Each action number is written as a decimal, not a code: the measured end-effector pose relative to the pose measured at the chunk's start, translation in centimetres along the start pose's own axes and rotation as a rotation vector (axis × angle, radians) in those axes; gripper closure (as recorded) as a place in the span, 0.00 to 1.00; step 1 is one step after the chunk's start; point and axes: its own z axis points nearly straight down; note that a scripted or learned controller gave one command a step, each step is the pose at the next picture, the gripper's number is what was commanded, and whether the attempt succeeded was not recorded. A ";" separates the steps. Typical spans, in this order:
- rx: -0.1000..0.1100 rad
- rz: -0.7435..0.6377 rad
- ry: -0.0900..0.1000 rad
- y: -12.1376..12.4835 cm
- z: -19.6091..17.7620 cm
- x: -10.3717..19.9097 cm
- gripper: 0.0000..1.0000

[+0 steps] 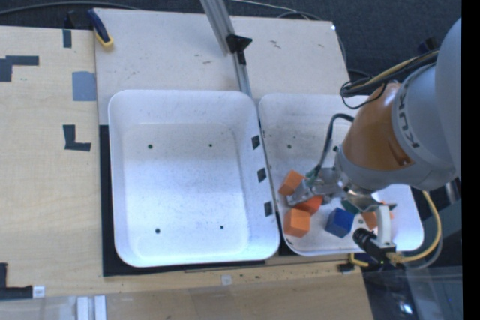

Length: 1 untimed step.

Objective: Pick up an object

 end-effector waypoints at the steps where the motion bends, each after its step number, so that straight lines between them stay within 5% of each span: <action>1: -0.009 -0.007 0.002 1.5 -9.5 7.4 1.00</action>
